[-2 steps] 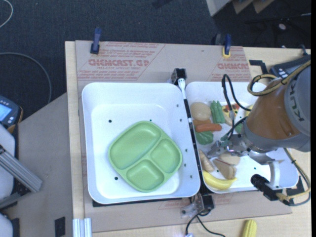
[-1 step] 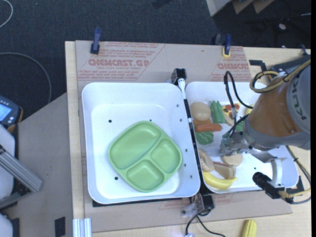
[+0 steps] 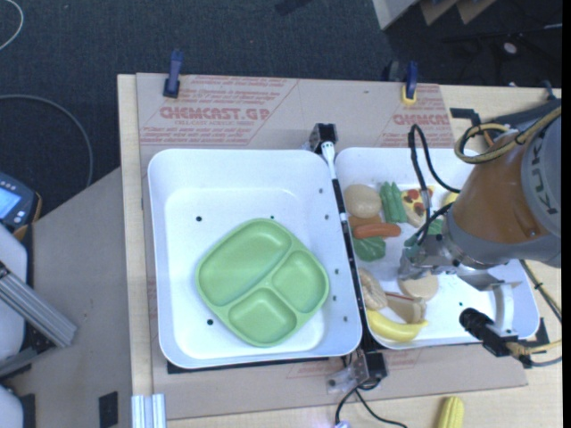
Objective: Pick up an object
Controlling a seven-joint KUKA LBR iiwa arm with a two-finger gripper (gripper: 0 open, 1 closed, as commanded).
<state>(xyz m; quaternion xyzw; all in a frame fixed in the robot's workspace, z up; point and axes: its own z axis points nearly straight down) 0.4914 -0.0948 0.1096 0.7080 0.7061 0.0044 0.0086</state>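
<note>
Objects for picking lie heaped in the right bin (image 3: 526,324), which is why my arm (image 3: 500,212) reaches over that one and not the other. Camera view: my pincer (image 3: 419,261) hangs low among the toy food near the middle of the heap, its tip lost against the clutter below the wrist, so I cannot tell how it is set, nor whether anything is caught in it. A pale round piece (image 3: 419,285) lies just beside the tip, toward the near rim; I judge it the likeliest target, as it sits directly under the approach. Further up the bin are a tan bun-like piece (image 3: 362,200), a green piece (image 3: 391,201) and an orange carrot-like piece (image 3: 376,231), close together. A yellow banana (image 3: 394,328) rests against the near wall. The pieces crowd one another, so a descent here may nudge neighbours rather than isolate one. The left bin (image 3: 178,239) holds a green divided tray (image 3: 261,282), lying flat and well apart from my arm. Both bins sit side by side on the worktop (image 3: 89,239), their inner rims touching.
</note>
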